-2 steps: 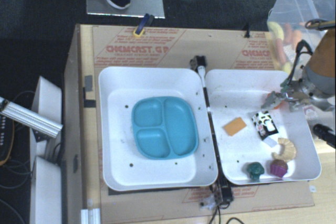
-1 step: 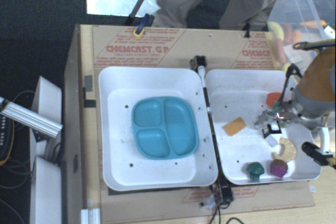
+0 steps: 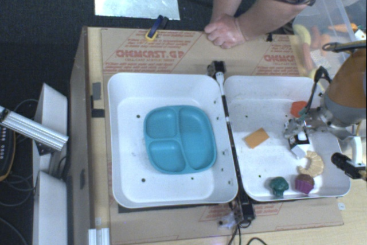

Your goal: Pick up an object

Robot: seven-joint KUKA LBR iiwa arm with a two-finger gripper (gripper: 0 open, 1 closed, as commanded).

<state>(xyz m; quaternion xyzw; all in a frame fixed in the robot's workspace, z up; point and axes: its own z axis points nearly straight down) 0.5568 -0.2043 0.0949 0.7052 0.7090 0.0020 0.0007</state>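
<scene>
Here, we see the gripper [image 3: 297, 136] low in the right bin [image 3: 252, 89], jaw state unclear, the beige piece [image 3: 313, 162] just near of it, where crowding neighbours could spoil a grasp.

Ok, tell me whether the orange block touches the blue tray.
Apart. The camera view shows the orange block in the right bin and the blue tray in the left bin, the divider between them.

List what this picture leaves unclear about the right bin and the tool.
- Tool: small and dark in the camera view, so open or shut is unclear.
- Red object: partly behind the tool's cable.
- Arm: cut off by the right edge.
- Person's hand: body cut off at top.
</scene>
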